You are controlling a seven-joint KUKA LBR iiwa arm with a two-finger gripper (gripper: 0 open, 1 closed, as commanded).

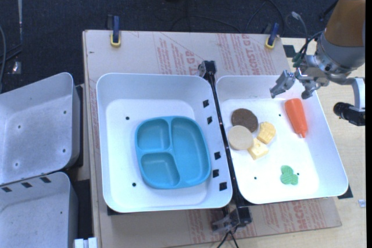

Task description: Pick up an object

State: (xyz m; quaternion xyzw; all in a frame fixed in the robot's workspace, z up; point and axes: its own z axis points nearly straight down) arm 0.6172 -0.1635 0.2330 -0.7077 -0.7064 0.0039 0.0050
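Approach over the right bin point(325, 174), nothing picked yet
Gripper point(295, 85) hangs fingers apart, empty, just beside the carrot point(296, 116) top; next it likely needs to centre over it and descend

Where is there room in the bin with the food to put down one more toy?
In the right bin, the floor is bare along the near edge left of the green piece, and between that piece and the carrot. The middle left is crowded: brown disc, pale disc and two yellow pieces huddle together.
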